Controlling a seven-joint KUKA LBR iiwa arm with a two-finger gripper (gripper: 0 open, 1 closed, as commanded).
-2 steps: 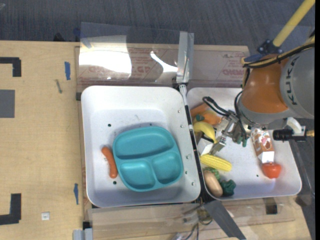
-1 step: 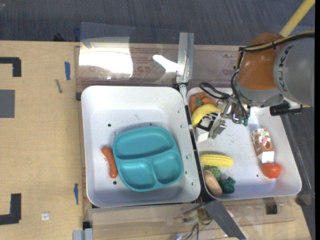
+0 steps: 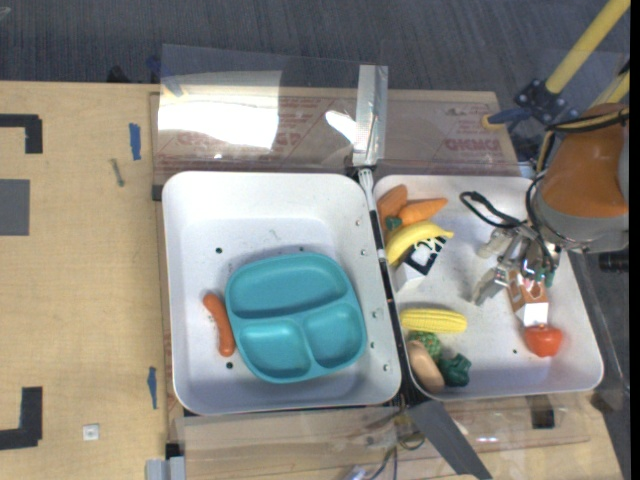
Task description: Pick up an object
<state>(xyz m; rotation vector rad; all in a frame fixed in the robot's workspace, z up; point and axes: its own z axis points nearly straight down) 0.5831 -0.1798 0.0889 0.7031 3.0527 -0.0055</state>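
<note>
The right bin [image 3: 580,368] holds several toy foods. A carrot [image 3: 424,209] and an orange piece [image 3: 391,200] lie at its back left, with a yellow banana [image 3: 415,238] over a black-and-white item [image 3: 425,258] just in front. Nearer the front are a corn cob [image 3: 433,320], a tan potato [image 3: 425,367] and green broccoli [image 3: 455,369]. A red tomato [image 3: 543,341] sits at the front right, and a white block [image 3: 535,314] touches it. My gripper [image 3: 492,265] hangs low over the bin's middle right, open, nothing between its fingers.
The left bin [image 3: 190,218] carries a teal divided plate [image 3: 296,313] with a red-orange sausage [image 3: 219,324] to the plate's left. A metal divider [image 3: 369,128] stands behind the bins. Bare bin floor lies between the corn and the tomato.
</note>
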